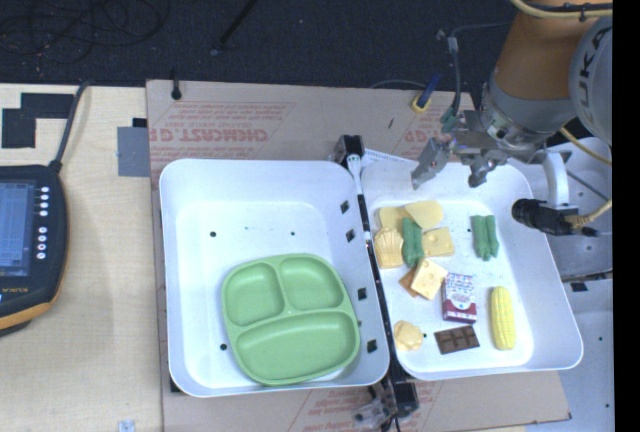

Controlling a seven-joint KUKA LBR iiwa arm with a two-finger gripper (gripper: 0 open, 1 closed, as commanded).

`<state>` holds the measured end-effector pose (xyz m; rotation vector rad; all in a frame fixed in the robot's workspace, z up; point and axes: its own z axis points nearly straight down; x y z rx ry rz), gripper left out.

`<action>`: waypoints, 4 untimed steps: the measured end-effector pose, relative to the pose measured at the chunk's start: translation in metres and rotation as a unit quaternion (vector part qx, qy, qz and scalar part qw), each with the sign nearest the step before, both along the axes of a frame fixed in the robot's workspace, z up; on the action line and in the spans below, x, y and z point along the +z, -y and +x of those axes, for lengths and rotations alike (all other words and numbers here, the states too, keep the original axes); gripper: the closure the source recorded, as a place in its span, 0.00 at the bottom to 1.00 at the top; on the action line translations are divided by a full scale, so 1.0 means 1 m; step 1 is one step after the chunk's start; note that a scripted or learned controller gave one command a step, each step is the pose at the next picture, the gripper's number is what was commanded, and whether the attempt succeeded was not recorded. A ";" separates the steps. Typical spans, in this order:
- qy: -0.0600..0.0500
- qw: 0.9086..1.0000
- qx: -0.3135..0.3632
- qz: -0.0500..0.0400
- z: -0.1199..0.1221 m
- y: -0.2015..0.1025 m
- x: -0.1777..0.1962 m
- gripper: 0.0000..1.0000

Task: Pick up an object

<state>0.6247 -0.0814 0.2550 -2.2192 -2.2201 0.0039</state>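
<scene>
Gripper (452,170) hangs over the far edge of the right bin (545,265), fingers spread apart, nothing between them. Arm (545,40) comes in from the right, orange band above the grey wrist.

Objects, all toy food, lie in the right bin below the gripper. Nearest it: a yellow wedge (424,213), pale and smooth. Just beside it a green pickle (411,243) lies lengthwise, touching yellow pieces on both sides: a ridged yellow piece (388,248) to the left, a yellow square (438,241) to the right. Below those a cheese block (428,278), tilted, orange-yellow. A second green piece (485,236) lies apart nearer the right wall, open floor around it. A small red-and-white carton (459,298) sits near the cheese block. Corn cob (502,317) lies lengthwise to the carton's right, near the bin's right wall. Brown chocolate bar (457,340) lies flat near the front rim. A small yellow lump (408,334) sits at the front left corner, close to the divider wall.

Most open floor in the right bin: the far strip under the gripper and the right side above the corn.

Left bin (190,220) holds a green divided plate (290,318) in its near half; far half bare. Both bins rest on a cardboard sheet (260,125) on the table (100,320). A teach pendant (25,245) lies at the left edge.
</scene>
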 end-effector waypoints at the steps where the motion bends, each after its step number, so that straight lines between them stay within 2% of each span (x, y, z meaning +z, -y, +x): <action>1: -0.007 1.000 -0.002 0.001 -0.035 0.036 -0.108 0.00; 2: 0.000 1.000 0.000 0.001 -0.031 0.039 -0.168 0.00; 3: -0.001 1.000 -0.003 0.002 -0.031 0.040 -0.158 1.00; 4: 0.003 1.000 0.002 0.001 -0.039 -0.021 -0.064 1.00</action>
